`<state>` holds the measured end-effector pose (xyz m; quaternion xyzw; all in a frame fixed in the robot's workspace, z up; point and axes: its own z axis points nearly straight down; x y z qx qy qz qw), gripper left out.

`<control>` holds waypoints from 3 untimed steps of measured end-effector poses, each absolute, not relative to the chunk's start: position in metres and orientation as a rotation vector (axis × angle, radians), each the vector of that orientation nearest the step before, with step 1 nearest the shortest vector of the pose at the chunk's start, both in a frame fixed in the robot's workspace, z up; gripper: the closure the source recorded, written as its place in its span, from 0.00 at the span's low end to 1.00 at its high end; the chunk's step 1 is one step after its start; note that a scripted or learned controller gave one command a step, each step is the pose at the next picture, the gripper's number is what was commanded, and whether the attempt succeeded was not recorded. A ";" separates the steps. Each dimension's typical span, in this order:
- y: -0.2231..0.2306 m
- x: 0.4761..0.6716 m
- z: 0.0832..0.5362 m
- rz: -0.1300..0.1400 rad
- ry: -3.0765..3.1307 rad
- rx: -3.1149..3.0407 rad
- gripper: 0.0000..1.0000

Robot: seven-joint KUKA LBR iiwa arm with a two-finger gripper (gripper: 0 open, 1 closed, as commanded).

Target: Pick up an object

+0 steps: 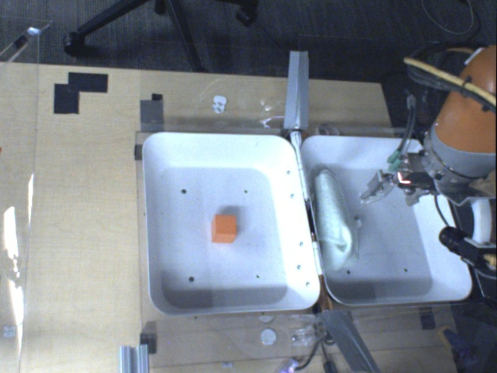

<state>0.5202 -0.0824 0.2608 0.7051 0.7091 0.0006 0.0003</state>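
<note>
The end effector (378, 186), fingers spread and holding nothing, hovers just right of the clear plastic bottle (331, 220), whose long axis runs up-down along the right bin's (404, 282) left wall.

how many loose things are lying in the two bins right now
2. An orange block lies near the middle of the left bin. A long clear bottle lies along the left side of the right bin. The arm covers part of the right bin, so something could be hidden there.
</note>
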 end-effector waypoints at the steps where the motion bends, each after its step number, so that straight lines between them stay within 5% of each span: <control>1: -0.014 0.545 0.272 0.005 2.240 2.199 0.00; 2: -0.022 0.559 0.184 0.001 2.387 2.042 0.00; 3: 0.023 0.569 0.185 0.006 2.234 2.206 0.00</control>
